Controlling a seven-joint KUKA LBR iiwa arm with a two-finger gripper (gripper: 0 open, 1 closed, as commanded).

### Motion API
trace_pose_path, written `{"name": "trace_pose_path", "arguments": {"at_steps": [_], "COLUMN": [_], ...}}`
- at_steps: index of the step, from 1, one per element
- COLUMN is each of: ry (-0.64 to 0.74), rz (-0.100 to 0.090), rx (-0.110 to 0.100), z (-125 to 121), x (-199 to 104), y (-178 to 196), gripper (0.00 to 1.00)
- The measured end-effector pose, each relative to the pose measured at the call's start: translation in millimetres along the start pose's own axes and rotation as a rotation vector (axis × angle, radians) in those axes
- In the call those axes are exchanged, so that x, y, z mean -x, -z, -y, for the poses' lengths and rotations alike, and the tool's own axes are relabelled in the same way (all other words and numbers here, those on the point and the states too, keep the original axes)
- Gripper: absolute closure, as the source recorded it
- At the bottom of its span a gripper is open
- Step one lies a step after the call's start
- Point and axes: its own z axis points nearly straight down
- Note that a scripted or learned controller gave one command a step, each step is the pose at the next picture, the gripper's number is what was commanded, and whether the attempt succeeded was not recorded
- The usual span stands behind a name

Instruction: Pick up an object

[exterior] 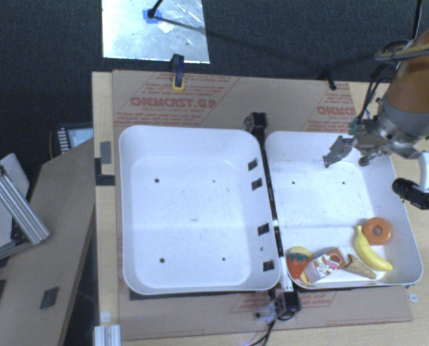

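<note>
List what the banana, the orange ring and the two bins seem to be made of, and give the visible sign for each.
Banana: probably moulded plastic; even yellow, smooth surface, toy-like shape.
Orange ring: likely plastic or rubber; one flat colour, rounded edges, so it is hard to tell which.
Left bin and right bin: apparently thin formed plastic, matte white; rounded corners and a soft sheen along the rims.

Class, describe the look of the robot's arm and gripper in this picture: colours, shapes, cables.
The arm is rounded, with an orange band above a grey wrist. Thin dark cables run beside it. The gripper is small, grey metal, with angular fingers.
</note>
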Motion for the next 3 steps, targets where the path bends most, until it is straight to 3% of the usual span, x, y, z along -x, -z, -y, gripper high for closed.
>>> {"name": "trace_pose_path", "arguments": {"at_steps": [1,2,3], "ry": [0.008,0.009,0.009], "rz": [-0.002,-0.003,-0.005], "rx": [0.01,0.015,0.016], "z": [21.8,66.9,92.2], "x": [-66.4,-128.8,-195.8], "y": [113.8,230.1,344.8], "gripper": [0.0,0.0,0.0]}}
